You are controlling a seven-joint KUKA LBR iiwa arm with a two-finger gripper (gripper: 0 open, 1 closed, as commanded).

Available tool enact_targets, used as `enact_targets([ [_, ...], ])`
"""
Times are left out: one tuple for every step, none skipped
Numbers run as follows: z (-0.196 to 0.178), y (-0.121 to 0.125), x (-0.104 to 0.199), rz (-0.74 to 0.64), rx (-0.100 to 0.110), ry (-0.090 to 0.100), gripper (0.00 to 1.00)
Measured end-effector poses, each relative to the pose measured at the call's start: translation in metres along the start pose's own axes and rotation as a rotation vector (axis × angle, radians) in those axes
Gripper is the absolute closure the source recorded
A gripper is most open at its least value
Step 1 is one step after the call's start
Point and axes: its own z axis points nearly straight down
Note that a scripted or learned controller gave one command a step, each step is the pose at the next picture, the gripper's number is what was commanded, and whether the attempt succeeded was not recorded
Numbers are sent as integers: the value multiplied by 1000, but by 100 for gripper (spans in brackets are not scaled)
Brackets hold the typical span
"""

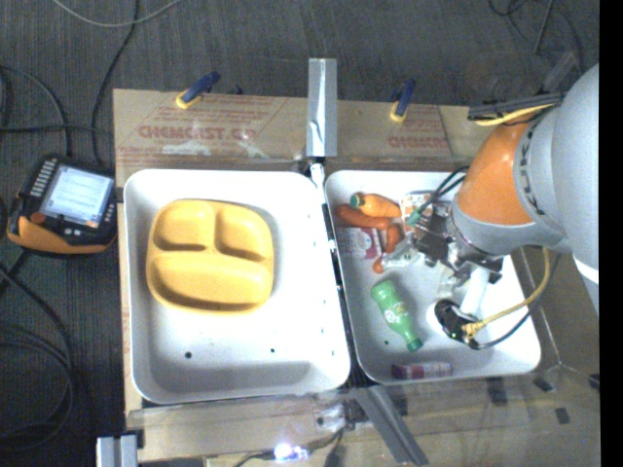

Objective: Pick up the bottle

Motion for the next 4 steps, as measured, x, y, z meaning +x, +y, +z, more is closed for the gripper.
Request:
enact_targets([
  [44,-41,-19,37,-18,7,0],
  [44,-6,-23,-35,-12,6,0],
  [43,-38,-31,-174,-26,2,0],
  [34,-38,-31,-173,-24,4,100],
])
